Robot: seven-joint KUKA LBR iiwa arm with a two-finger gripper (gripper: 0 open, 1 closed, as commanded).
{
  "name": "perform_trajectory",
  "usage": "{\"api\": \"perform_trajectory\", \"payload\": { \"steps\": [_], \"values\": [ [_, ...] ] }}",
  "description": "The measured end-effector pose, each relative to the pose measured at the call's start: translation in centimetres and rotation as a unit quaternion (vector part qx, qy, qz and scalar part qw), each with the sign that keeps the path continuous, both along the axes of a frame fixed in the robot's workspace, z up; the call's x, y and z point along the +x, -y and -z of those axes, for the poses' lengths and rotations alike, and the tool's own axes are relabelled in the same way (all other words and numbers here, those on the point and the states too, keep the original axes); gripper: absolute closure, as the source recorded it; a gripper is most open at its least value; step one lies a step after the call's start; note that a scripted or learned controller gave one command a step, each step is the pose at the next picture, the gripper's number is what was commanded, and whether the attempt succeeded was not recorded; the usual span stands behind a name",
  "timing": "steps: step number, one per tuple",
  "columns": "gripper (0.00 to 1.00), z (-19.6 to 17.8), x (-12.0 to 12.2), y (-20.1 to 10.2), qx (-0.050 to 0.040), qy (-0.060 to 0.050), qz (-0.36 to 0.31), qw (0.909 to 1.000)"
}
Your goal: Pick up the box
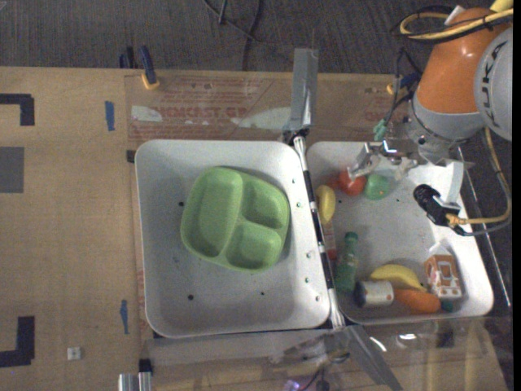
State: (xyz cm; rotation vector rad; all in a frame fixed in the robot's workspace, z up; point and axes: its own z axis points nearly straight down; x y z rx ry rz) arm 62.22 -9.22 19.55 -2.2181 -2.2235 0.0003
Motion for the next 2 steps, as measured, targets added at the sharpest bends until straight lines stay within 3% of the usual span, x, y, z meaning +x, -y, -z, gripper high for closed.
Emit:
{"api": "perform_trajectory", "payload": {
  "steps": [1, 2],
  "values": [
    [0.00, 0.8, -8.1, 2.8, -0.0001, 0.000, -0.022, 0.9998],
    [0.00, -20.1, -7.3, 1.2, -0.0010, 0.002, -0.072, 0.9974]
  ]
}}
